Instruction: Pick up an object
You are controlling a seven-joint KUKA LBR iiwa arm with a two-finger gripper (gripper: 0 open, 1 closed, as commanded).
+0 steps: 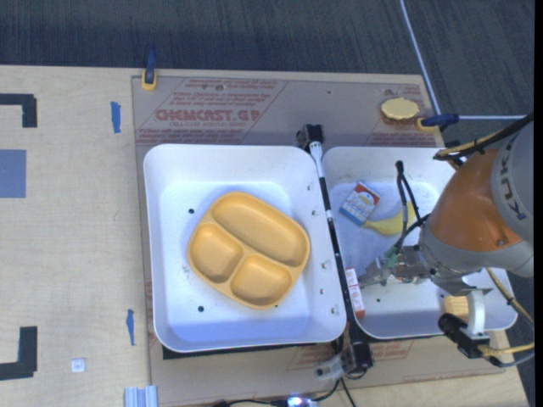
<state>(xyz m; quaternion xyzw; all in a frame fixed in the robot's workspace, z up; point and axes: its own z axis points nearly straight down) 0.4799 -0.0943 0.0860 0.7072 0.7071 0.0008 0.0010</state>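
A yellow three-compartment plate (pixel 248 248) lies in the left bin (pixel 170 176). In the right bin (pixel 407 316) a small blue, white and red carton (pixel 359 203) rests near the back. Just to its right lies a yellow banana-shaped item (pixel 389 223), partly hidden by a black cable. My gripper (pixel 392 270) is low in the right bin, in front of the carton and the banana, mostly hidden under the grey and orange wrist (pixel 475 219). I see nothing held in it.
A black divider rail (pixel 327 219) runs between the bins, with a small red and white tag (pixel 352 288) near its front. A yellow disc (pixel 400 108) and a blue clamp (pixel 437 120) sit on the cardboard behind the right bin.
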